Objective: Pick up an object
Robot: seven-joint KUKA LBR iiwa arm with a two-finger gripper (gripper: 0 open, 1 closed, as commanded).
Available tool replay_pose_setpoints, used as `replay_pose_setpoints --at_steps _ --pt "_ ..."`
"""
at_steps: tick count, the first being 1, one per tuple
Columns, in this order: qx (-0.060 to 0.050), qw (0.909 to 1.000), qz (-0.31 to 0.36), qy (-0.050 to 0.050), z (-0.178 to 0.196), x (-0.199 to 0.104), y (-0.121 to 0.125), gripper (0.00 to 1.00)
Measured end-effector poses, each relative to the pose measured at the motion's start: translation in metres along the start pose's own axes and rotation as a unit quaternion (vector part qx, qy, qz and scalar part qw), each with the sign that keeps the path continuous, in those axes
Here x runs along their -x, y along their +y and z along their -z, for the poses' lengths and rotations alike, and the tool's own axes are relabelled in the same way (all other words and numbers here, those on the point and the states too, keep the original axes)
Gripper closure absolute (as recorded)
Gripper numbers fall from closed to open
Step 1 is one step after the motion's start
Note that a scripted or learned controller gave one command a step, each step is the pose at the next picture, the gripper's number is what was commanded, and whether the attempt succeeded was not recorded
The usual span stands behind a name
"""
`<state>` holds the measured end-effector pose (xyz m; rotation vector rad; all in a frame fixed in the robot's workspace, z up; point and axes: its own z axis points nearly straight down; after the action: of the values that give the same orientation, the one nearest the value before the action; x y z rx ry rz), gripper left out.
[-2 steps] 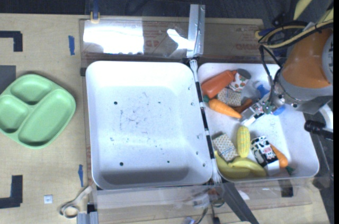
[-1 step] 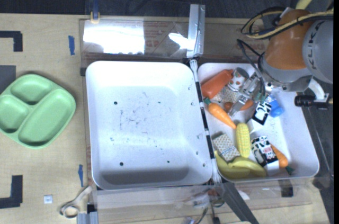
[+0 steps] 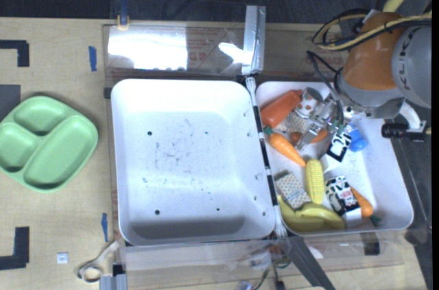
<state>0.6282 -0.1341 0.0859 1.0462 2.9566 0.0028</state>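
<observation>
The arm (image 3: 384, 55) is reaching in from the right, its orange band sitting just above the wrist, and the gripper (image 3: 321, 123) is dipping into the back part of the right bin (image 3: 391, 175). It is hanging right over the pile of toys there, and I cannot tell how the jaws are standing; the metal is blending into the clutter under it.

The things to pick from are all lying in that right bin. An orange block (image 3: 280, 107) is sitting at the back left corner, with a carrot (image 3: 287, 149) slanting just in front of it. An ear of corn (image 3: 314, 179) is lying lengthwise in the middle, touching a banana (image 3: 312, 216) that is curving along the front wall. A tan waffle-like piece (image 3: 293, 190) is resting just left of the corn. A black-and-white toy (image 3: 339, 194) is sitting to the corn's right, and a blue piece (image 3: 358, 141) is lying near the gripper's right side.

The left bin (image 3: 185, 158) is showing its scuffed white floor. A green divided plate (image 3: 44, 142) is sitting on the bench well to the left.
</observation>
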Motion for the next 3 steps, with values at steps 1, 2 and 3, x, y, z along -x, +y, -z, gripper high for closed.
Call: replay_pose_setpoints --at_steps 1,2,3 --pt "0.001 1.0 -0.001 -0.001 0.011 0.001 0.0 1.0" --pt "-0.019 0.9905 -0.135 0.015 0.012 -0.003 0.035 1.0" --pt "-0.002 0.999 -0.045 0.003 0.099 -0.061 0.064 1.0"
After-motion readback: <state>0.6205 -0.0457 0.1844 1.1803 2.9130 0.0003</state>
